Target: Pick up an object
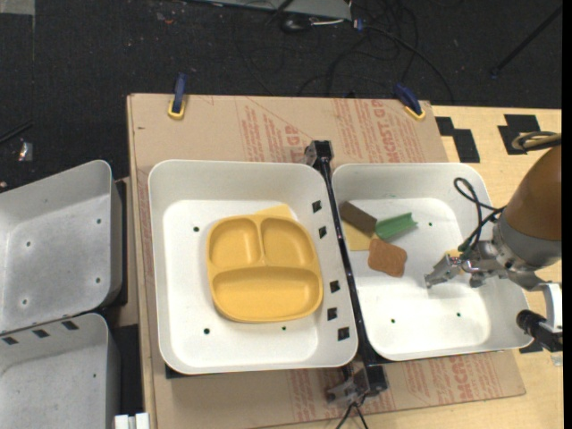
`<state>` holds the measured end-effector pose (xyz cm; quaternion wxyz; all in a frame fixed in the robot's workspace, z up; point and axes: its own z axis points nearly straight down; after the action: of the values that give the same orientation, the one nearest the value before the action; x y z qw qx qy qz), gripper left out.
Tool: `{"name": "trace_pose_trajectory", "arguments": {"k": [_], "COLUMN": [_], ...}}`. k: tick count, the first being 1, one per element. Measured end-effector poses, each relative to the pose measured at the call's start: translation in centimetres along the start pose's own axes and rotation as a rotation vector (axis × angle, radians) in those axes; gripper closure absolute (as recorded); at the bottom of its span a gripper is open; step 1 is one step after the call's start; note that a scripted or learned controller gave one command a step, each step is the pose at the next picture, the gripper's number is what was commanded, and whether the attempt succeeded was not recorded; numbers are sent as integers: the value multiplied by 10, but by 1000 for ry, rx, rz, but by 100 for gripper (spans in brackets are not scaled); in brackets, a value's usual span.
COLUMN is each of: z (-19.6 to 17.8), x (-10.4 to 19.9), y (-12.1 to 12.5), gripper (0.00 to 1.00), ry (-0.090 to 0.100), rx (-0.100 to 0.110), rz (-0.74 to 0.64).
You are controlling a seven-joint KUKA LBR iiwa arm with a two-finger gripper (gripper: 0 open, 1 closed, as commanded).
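Bins sit side by side on a cardboard-covered bench [268, 123], and the grey arm [536, 213] with its orange upper section leans in from the right over the right bin [420, 338]. Its gripper [440, 275] hangs low above the bin's white floor, the two slim fingers [433, 280] pointing left toward the small cluster of objects; they look slightly parted with nothing between them, so the claw reads as released and holding nothing. Just left of the fingertips, apart from them, lies a brown rounded pad [387, 258], roughly square with soft corners. Above it a green block [395, 225] lies with its long axis slanting from lower left up to the right, its left end meeting a dark brown block [357, 214] whose long axis slants the other way, from upper left down to the right. A pale yellow flat piece [357, 239] lies beneath those two, close against the divider between the bins. The left bin [179, 329] carries a yellow divided tray [264, 269], two small compartments at its far side and one long compartment nearer the viewer, its long side running left to right. Two blue-and-yellow clamps [178, 96] grip the board's far edge, and a black cable [474, 199] loops over the right bin's far corner.
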<state>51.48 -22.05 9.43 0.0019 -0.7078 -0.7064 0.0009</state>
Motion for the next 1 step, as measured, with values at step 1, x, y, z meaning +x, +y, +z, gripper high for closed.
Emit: {"name": "trace_pose_trajectory", "arguments": {"k": [1], "z": [2], "x": [0], "y": [0], "gripper": [0], "ry": [-1], "rx": [-3], "rz": [-1]}}
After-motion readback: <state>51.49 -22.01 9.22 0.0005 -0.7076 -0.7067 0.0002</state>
